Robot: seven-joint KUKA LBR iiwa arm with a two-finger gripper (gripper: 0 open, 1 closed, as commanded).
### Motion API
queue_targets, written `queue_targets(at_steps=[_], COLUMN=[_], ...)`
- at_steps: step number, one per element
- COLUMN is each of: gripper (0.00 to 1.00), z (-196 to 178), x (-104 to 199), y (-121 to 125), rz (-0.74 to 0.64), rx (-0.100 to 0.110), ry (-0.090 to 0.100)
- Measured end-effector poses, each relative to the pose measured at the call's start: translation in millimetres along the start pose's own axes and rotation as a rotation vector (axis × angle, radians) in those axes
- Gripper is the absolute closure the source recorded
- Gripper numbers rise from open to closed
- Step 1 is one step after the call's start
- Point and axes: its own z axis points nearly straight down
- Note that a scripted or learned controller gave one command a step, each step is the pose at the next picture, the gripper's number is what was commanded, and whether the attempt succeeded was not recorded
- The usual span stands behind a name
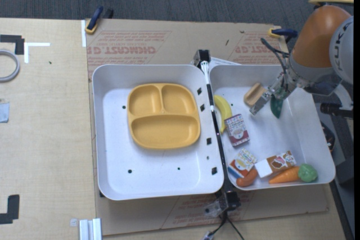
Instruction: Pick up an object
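You are looking down at a slant on two shallow white bins set side by side on a cardboard-covered bench. The left bin [112,177] holds a yellow plate [163,116] with three compartments, lying flat near the bin's middle.

The right bin [315,121] holds the loose objects. A banana [223,111] lies against its left wall. Just right of the banana sits a small red and white carton [237,130]. Along the bin's near edge, from left to right, are a small colourful packet [244,162] with a red-orange item [246,178] just below it, a brown and white box [277,163], a carrot [284,175], and a green item [307,173] at the carrot's right end, touching it.

The arm [323,36] comes in from the right, its orange band high over the bin's far right corner. The gripper [269,99] is low in the far part of the right bin. A tan block [254,94] lies just left of its tip, and a dark green object [276,106] sits just right of it. Whether the block is between the fingers or only beside them cannot be told, and you cannot tell whether the gripper is spread or pressed together.
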Motion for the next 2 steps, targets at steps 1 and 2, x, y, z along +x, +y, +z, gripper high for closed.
queue_targets(at_steps=[1,2], gripper=[1.00,1.00], z=[-10,-95], x=[-1,36], y=[0,36], rz=[0.004,-0.034], rx=[-0.002,-0.001], ry=[-0.002,-0.001])
